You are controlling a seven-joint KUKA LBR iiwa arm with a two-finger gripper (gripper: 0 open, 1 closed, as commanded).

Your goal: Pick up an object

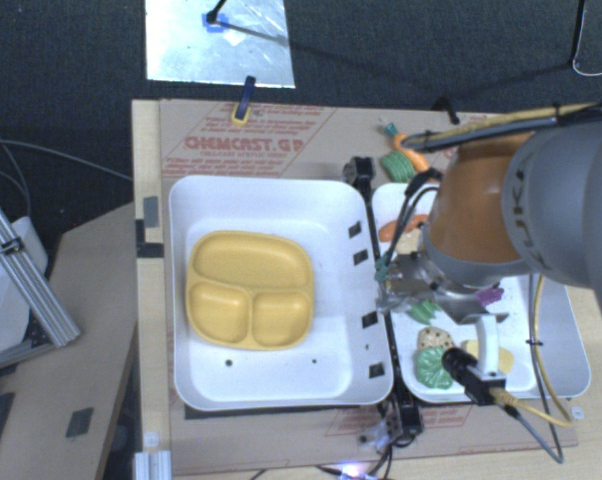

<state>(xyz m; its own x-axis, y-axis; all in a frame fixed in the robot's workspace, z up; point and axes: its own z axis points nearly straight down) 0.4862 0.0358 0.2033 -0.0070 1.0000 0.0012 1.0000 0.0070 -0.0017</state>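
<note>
Over the right-hand shallow white bin [566,363], nearest the camera's lower edge, a bumpy green plastic piece [431,369] and a round speckled tan toy [433,340] lie side by side on the floor of the bin, with a pale yellow piece [502,360] just beyond my black cable fitting. My gripper [459,303] hangs low above this cluster, a white part reaching down toward the yellow piece, but my own grey wrist and orange band cover the working end, so I cannot tell how wide it stands or whether it touches anything. Nothing shows lifted clear of the bin; by my reading the pick is not yet done, and the close and the lift remain. A small purple scrap [491,294] peeks out beside my wrist, and an orange sliver [390,230] lies at the bin's inner wall. Farther up, a green and orange toy [402,160] rests at the far rim. Across the divider, a yellow three-compartment plastic tray [249,288] sits in the left-hand white bin [271,193], untouched.
</note>
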